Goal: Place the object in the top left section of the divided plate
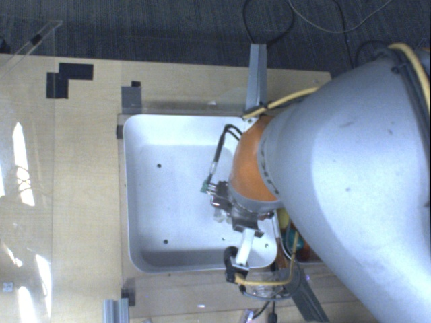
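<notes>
Grey arm (357, 180) nearest the lens, huge, covers the right half of the scene. Orange band (248, 167) sits at its left end, wrist pointing straight down over the right part of the white bin (145, 200). Gripper (221, 197) hangs under the wrist, seen almost end-on; apart, together or clamped on something, cannot tell.

Judgement: the straight-down pose suits a top-down pick or drop, and the arm reaches in from the right, so it blocks whatever is below it.

Bin floor left of the gripper is bare white. Object and divided plate: cannot tell where they lie, probably hidden beneath the arm. So the object's place relative to the gripper is unknown too.

Coloured bits (291, 237), yellow-green and orange, peek out at the arm's near edge, right of the wrist; too hidden to name. Task stage cannot be judged.
</notes>
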### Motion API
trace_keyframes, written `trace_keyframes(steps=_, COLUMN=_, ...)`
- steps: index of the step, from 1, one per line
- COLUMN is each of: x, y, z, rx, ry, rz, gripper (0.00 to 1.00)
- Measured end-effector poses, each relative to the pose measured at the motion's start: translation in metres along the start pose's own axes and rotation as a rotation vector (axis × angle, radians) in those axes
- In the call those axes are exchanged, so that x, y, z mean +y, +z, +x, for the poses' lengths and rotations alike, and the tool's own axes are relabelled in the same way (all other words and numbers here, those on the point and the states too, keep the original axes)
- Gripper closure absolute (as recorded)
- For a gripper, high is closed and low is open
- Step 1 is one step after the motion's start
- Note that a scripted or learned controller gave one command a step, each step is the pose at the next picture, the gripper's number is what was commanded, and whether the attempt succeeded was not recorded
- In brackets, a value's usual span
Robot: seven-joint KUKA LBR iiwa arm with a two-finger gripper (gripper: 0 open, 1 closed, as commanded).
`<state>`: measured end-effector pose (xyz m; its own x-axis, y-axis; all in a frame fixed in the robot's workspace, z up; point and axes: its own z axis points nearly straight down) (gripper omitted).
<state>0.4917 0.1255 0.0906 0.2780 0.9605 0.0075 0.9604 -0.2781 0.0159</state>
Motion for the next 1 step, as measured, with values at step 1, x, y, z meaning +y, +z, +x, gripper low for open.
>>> trace_keyframes(steps=1, x=-0.0078, y=-0.0223, z=0.0111, rx=-0.006, ry=-0.073, rz=0.015, gripper=1.0)
